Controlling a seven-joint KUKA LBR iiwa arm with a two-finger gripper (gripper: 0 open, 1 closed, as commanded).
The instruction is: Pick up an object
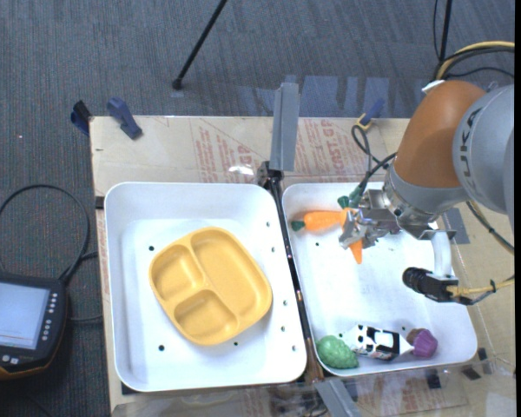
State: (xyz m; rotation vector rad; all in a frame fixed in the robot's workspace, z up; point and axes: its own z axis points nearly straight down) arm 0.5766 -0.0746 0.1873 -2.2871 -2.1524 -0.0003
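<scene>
Camera view, right bin [469, 320]: claw [358, 233], grip state not discernible, hung over the far end; orange carrot [323, 221] lay just to its left, long axis running left-right, another orange piece [357, 252] directly beneath.

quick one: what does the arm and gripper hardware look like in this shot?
The arm is grey with a rounded orange band and dark KUKA lettering on its shell. Yellow and black cables loop around it. The gripper is a small metallic assembly with green wiring at its top.
</scene>
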